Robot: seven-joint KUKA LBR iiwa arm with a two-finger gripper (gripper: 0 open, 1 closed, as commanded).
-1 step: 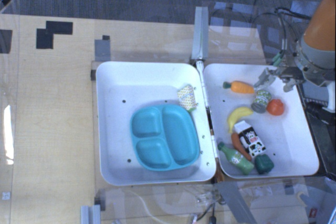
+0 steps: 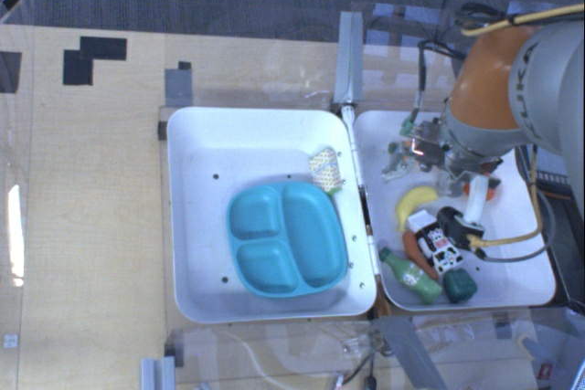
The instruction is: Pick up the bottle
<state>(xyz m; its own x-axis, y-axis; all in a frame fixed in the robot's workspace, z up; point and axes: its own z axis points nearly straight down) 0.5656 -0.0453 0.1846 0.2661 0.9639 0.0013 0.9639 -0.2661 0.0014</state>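
The bottle [image 2: 410,277] is green with a white cap and lies on its side at the front left of the right bin [image 2: 539,288], cap pointing toward the divider. My gripper [image 2: 402,155] hangs over the back left part of that bin, well behind the bottle and apart from it. The grey arm with its orange band [image 2: 484,91] reaches in from the right above the bin's back edge. Nothing shows between the gripper's tips.
Near the bottle lie a yellow banana [image 2: 418,201], an orange carrot [image 2: 420,254], a white and black box [image 2: 437,244] and a dark green object [image 2: 460,287]. The left bin [image 2: 196,196] holds a blue divided plate [image 2: 288,237] and a small patterned packet [image 2: 324,169].
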